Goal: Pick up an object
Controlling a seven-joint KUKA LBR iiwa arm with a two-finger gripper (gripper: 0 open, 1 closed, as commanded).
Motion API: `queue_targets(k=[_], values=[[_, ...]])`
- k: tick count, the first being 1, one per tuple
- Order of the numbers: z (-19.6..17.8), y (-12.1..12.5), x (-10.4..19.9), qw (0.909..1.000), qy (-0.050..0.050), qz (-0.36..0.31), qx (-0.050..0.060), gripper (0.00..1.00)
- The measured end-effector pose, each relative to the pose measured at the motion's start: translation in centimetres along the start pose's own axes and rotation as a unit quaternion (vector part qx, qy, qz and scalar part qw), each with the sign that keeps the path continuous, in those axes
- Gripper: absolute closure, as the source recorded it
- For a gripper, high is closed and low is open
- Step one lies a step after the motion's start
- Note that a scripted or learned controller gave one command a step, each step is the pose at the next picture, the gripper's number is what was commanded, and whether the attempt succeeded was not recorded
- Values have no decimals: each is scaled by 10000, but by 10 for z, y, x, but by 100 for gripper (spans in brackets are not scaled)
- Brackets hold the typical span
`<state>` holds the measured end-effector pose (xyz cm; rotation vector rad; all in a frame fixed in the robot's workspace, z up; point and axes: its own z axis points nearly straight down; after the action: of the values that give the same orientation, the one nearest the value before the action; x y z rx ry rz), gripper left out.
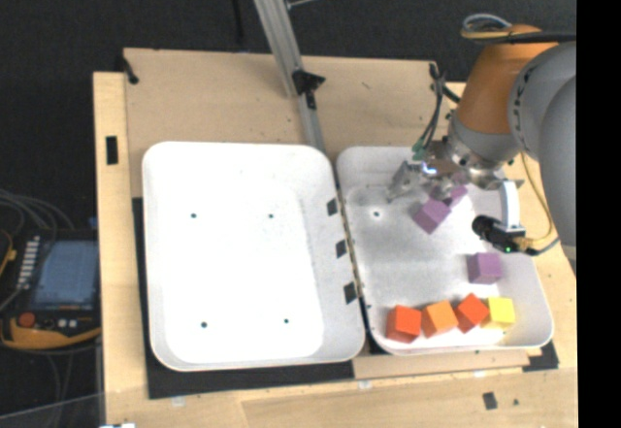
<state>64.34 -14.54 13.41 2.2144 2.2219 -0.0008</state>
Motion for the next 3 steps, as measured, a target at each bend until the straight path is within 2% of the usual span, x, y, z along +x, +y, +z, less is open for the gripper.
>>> queue_targets(k=[1, 2, 3], values=[[14, 1, -1, 10000, 9, 7, -13, 0], [6, 1, -2, 10000, 7, 10, -10, 100], [-54, 3, -12, 10000, 4, 25, -25, 100]])
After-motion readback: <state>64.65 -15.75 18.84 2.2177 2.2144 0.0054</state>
